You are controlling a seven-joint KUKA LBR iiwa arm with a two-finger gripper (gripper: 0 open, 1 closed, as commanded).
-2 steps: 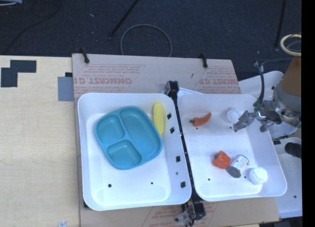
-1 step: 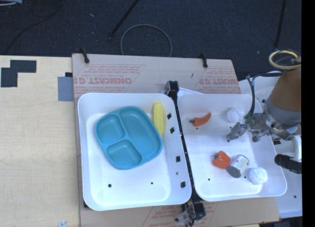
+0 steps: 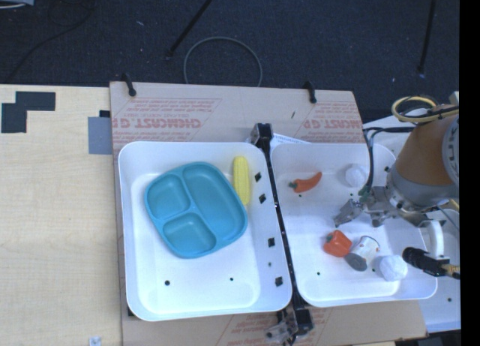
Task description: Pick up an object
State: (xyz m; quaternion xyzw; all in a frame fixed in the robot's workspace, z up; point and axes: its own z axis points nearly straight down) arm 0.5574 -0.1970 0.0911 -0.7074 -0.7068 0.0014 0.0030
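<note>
Dark carpet fills the top of the frame, and below it a cardboard-backed bench carries two white bins. Left bin (image 3: 142, 277) holds a blue divided plate (image 3: 195, 208) with a yellow corn cob (image 3: 241, 179) just beside its upper right edge. Right bin (image 3: 315, 277) holds an orange pepper (image 3: 306, 182), a red-orange piece (image 3: 337, 243), a grey object (image 3: 356, 262) and white items. At centre right, the gripper (image 3: 351, 213) hangs over the right bin; I cannot tell its state.
</note>
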